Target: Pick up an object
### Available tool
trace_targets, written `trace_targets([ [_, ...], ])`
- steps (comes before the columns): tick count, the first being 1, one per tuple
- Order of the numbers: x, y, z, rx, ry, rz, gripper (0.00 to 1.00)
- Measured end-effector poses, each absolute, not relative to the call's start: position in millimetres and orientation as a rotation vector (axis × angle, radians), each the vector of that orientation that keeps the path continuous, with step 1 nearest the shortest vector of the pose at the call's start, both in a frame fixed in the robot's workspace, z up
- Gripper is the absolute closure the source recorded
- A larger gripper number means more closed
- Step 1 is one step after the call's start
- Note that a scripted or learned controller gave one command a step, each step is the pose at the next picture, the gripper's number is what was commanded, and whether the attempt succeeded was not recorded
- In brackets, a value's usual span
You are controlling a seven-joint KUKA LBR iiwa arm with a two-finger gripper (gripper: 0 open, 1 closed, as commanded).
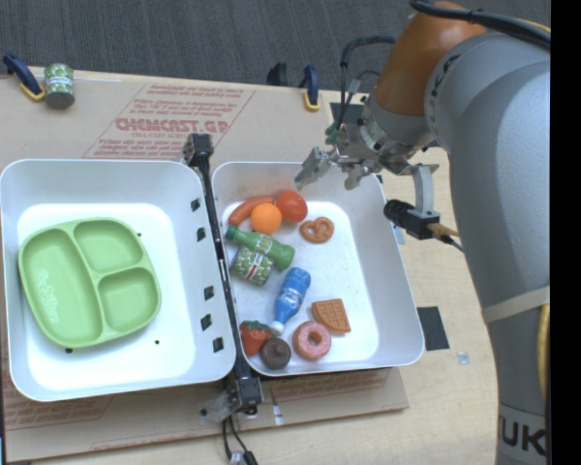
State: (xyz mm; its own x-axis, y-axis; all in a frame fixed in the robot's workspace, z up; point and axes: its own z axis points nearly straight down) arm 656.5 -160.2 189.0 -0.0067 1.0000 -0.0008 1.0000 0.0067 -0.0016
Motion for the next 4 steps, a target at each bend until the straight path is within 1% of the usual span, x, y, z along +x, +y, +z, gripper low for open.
trace_targets([
  [1, 623.1, -86, 288, -2.214, -2.229, -0.002, 0.00],
  [2, 625.2, -105, 225, -2.213, -2.226, 0.007, 0.00],
  [3, 570.1, -166, 378, -2.222, -2.231, -0.002, 0.00],
  [4, 635.8, -205, 192, -2.212, -2.223, 0.007, 0.00],
])
